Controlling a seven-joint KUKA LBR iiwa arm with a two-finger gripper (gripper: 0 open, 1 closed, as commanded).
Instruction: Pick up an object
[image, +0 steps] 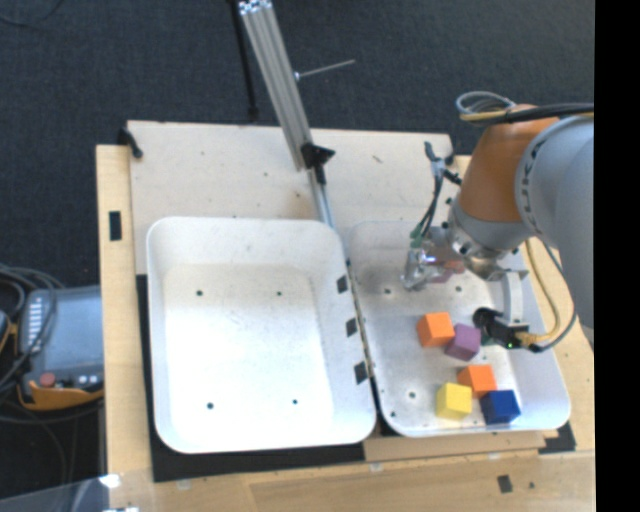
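Blocks, we count five, all in the right bin (400, 300): two orange ones (435, 329) (481, 377), one purple (464, 342), one yellow (453, 400) and one blue (500, 406), bunched toward its near right corner. The left bin (165, 300) sits just beside it. We can't read any labels or writing anywhere. The gripper (418, 272) hangs over the far part of the right bin, apart from the blocks; we can't tell its state.
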